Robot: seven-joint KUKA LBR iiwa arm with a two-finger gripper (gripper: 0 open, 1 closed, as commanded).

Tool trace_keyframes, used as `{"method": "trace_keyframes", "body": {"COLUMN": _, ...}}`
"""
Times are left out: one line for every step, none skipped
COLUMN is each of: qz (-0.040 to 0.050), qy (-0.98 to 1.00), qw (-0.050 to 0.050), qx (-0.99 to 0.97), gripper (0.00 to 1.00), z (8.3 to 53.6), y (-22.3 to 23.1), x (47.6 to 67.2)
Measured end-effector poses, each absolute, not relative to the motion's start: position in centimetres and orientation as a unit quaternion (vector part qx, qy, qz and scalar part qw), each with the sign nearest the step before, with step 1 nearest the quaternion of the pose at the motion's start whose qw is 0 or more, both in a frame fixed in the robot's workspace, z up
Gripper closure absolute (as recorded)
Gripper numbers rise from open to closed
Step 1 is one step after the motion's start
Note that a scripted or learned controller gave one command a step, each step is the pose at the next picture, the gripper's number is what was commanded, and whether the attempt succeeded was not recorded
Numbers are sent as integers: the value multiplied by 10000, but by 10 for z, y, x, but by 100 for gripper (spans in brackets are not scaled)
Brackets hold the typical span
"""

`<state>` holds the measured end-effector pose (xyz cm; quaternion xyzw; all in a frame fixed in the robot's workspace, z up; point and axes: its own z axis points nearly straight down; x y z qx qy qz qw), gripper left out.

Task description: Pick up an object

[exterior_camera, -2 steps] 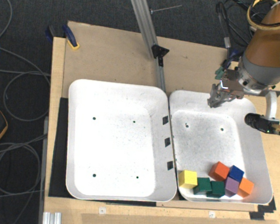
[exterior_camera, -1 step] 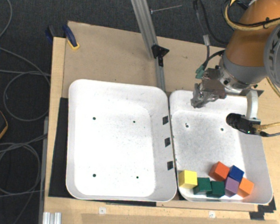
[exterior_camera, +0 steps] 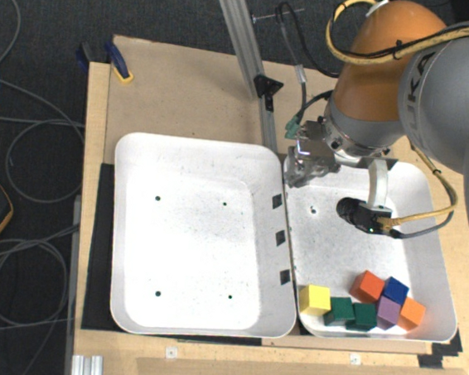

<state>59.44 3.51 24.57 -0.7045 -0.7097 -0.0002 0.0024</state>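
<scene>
Several small blocks lie bunched in the near corner of the right bin (exterior_camera: 434,270): a yellow block (exterior_camera: 316,298), two green blocks (exterior_camera: 350,313), a red-orange block (exterior_camera: 368,285), a blue block (exterior_camera: 395,289), a purple block (exterior_camera: 389,310) and an orange block (exterior_camera: 413,312). My gripper (exterior_camera: 301,170) hangs at the far left corner of the right bin, close to the wall between the bins and well away from the blocks. The grey and orange wrist above covers most of it. I see nothing held under it.
The left bin (exterior_camera: 132,213) lies beside the right one, with black clips (exterior_camera: 279,237) along the shared wall. A slanted metal pole (exterior_camera: 249,51) rises behind the bins. A black part on a yellow cable (exterior_camera: 361,214) hangs from the arm over the right bin.
</scene>
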Motion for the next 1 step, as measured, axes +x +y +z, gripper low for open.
{"method": "trace_keyframes", "body": {"qz": -5, "qy": -7092, "qw": 8, "qx": -7050, "gripper": 100, "z": 242, "y": 83, "x": 595}}
